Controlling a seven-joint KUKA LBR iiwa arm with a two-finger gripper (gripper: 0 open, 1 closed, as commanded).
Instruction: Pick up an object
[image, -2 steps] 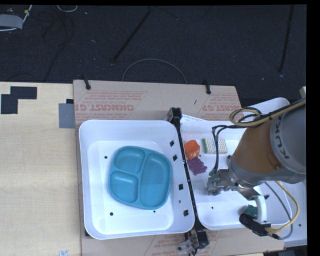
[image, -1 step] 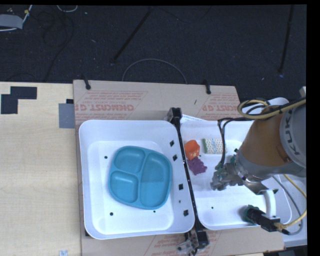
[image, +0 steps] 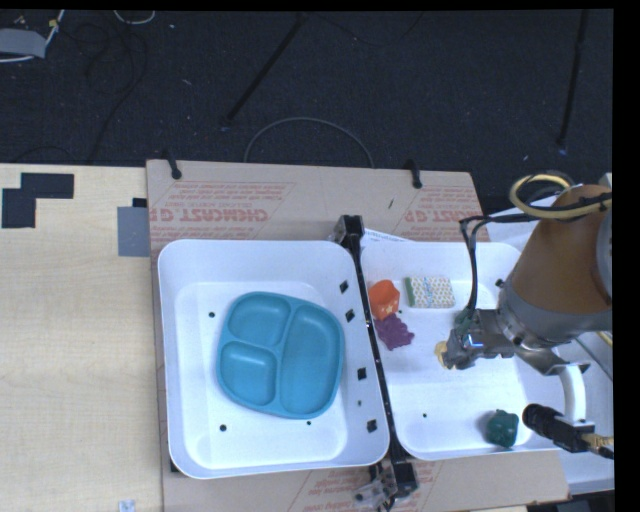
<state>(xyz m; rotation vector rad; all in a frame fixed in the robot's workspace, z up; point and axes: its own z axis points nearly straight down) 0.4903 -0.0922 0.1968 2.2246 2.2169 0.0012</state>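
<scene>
My gripper (image: 460, 352) hangs low over the middle of the right bin (image: 430, 440), at the end of the grey arm with its orange band (image: 560, 265). A small yellow object (image: 440, 350) lies right at the gripper's left side; I cannot tell whether they touch. An orange object (image: 384, 297) and a purple object (image: 394, 333) lie left of the gripper near the divider. At the back of the bin lies a white block with green dots (image: 430, 291). A dark teal object (image: 502, 428) sits in the front right corner.
The left bin (image: 190, 270) holds a blue divided plate (image: 281, 353). A black divider (image: 366, 340) runs between the bins. The arm covers the right bin's right side. Cables (image: 545, 190) loop above the arm.
</scene>
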